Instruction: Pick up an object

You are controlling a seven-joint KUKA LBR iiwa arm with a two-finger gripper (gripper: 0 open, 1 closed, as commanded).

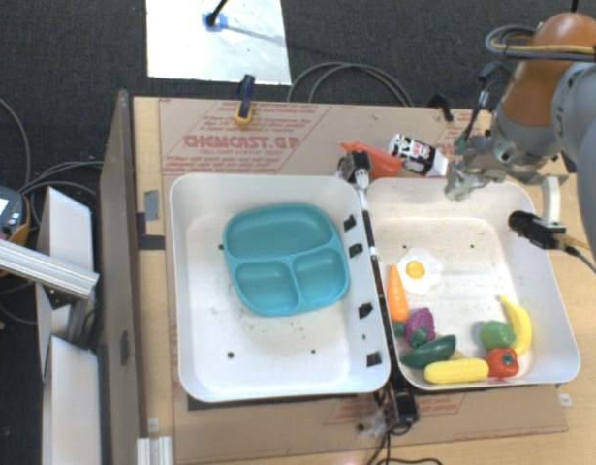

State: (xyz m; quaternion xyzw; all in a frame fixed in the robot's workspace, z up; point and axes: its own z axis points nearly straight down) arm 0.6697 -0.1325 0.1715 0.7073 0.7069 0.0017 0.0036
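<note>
We see the arm (pixel 559 85) reaching in from the right, its orange band above the wrist, with the pincer (pixel 462 184) poised at the far rim of the right bin (pixel 549 298), near that bin's back left corner. We cannot tell whether the pincer is released or clenched, since its tips are too small and blurred against the white rim, and we see nothing gripped in it. The toy foods lie well apart from it, gathered along the near and left parts of the right bin: a fried egg (pixel 419 270) sits nearest the middle, a carrot (pixel 398 294) lies beside the divider between the bins, and just below it are a purple vegetable (pixel 420 325) and a dark green cucumber (pixel 428 348). Along the near wall a corn cob (pixel 456 370) lies touching a red tomato (pixel 503 361), with a green pepper (pixel 495 334) and a banana (pixel 517 322) just beside them toward the right wall. In the left bin (pixel 205 356) a teal divided plate (pixel 283 259) rests near the middle. Behind the bins, on the counter (pixel 278 139), we see an orange tool (pixel 370 158) and a small black and white item (pixel 414 153), both just past the bins' far edge.
</note>
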